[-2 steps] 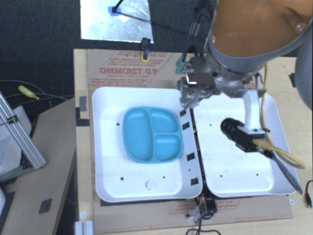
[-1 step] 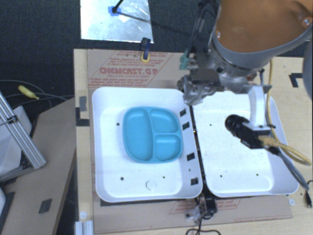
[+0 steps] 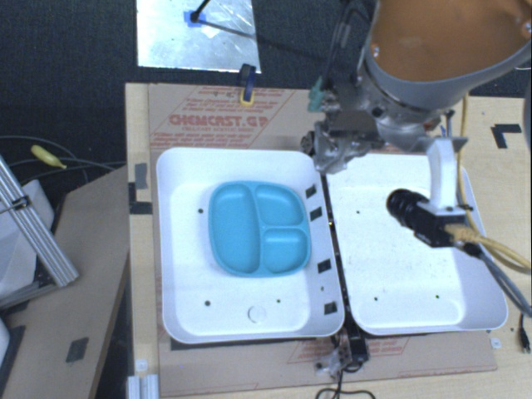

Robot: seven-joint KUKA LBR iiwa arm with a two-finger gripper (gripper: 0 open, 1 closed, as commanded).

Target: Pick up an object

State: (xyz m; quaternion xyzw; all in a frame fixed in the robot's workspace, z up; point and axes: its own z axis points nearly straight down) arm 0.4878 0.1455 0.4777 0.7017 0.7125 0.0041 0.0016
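Two shallow white bins sit side by side on a brown board (image 3: 208,115) printed with red lettering, which lies on the bench. Largest in the scene is the arm (image 3: 440,32), its orange and grey body filling the far right corner and reaching down over the far edge of the right bin (image 3: 399,306). The left bin (image 3: 179,306) holds a blue plate (image 3: 258,227) with three compartments, lying flat near the bin's middle, a little toward its right wall. Against the far right part of the right bin, a white bracket (image 3: 442,173) hangs from the arm and carries a black cylinder (image 3: 416,210), with yellow cable (image 3: 490,252) trailing off to the right. The gripper (image 3: 332,152) is a dark metal cluster at the far end of the seam between the two bins, well apart from the plate; whether it is spread or pressed together I cannot tell. A small yellow and blue clip (image 3: 247,86) rests at the board's far edge.
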